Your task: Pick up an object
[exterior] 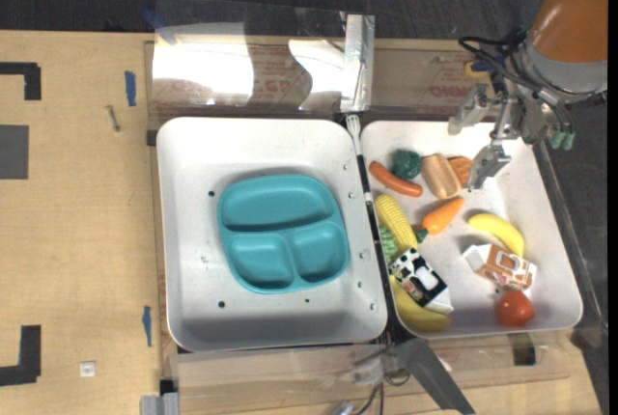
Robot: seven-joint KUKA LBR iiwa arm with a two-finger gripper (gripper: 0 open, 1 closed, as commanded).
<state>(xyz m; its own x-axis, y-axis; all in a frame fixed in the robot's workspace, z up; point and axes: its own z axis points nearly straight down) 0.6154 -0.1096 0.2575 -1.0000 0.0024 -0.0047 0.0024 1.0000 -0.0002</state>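
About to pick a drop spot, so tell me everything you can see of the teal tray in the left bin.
The teal tray is a shallow divided plate with rounded corners, matte and plastic-looking. It has three compartments: one long one across the far side and two smaller ones on the near side, split by raised ridges. It lies flat, open side up, slightly turned, near the middle of the left bin, resting on the bin's floor. Nothing else touches it.

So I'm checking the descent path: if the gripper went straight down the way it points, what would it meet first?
Probably the bread roll, which sits just below and left of the gripper; depth is unclear from this slant, so it might meet the bin floor beside it instead.
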